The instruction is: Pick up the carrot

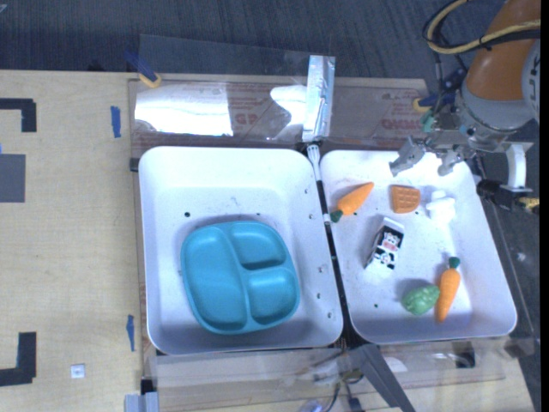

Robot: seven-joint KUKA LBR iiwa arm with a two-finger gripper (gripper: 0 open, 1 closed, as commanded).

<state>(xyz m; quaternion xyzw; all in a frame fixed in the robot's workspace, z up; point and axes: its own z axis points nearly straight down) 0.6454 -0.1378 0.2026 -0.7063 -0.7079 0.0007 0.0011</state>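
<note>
2 carrots lie in the right bin; jaws spread wide above, holding nothing.

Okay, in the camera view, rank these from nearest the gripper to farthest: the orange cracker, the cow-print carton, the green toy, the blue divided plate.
From the gripper:
1. Orange cracker, just below it, right bin.
2. Cow-print carton, mid right bin.
3. Green toy, right bin's near edge.
4. Blue divided plate, left bin.

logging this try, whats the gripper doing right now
Gripper: open, holding nothing, above the right bin's far edge, apart from both carrots.
</note>
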